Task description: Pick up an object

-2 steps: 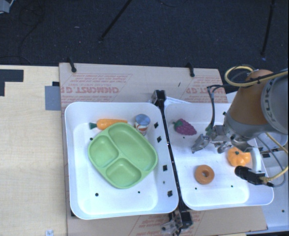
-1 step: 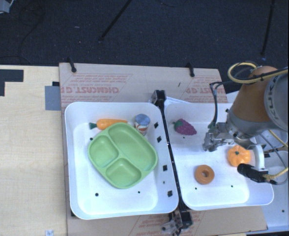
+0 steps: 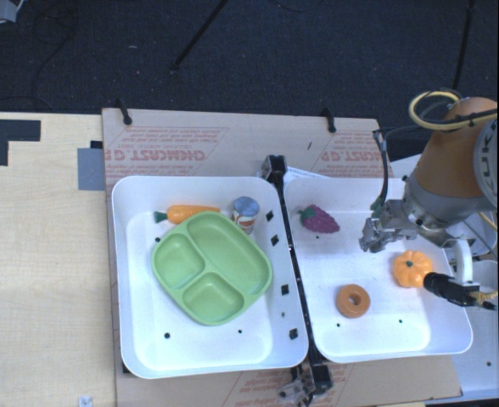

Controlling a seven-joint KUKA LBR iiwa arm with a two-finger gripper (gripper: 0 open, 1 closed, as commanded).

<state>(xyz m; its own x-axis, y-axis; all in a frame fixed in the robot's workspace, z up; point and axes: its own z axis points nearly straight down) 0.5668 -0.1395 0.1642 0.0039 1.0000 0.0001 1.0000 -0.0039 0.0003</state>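
The left bin (image 3: 139, 227) holds a green divided plate (image 3: 211, 267) at its middle, with an orange carrot (image 3: 190, 213) and a small can (image 3: 245, 212) crowded against its far rim. Right of the divider, the right bin (image 3: 385, 337) has open floor around a purple berry (image 3: 319, 220), a brown doughnut (image 3: 352, 300) and an orange pumpkin (image 3: 412, 270). The end effector (image 3: 377, 236) hangs between berry and pumpkin, holding nothing; whether it is apart or together, I cannot tell.

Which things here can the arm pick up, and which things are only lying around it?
For the job: end effector, pumpkin, doughnut, grapes, carrot, small can, green plate.
Just there: two white bins, cardboard, wooden bench.
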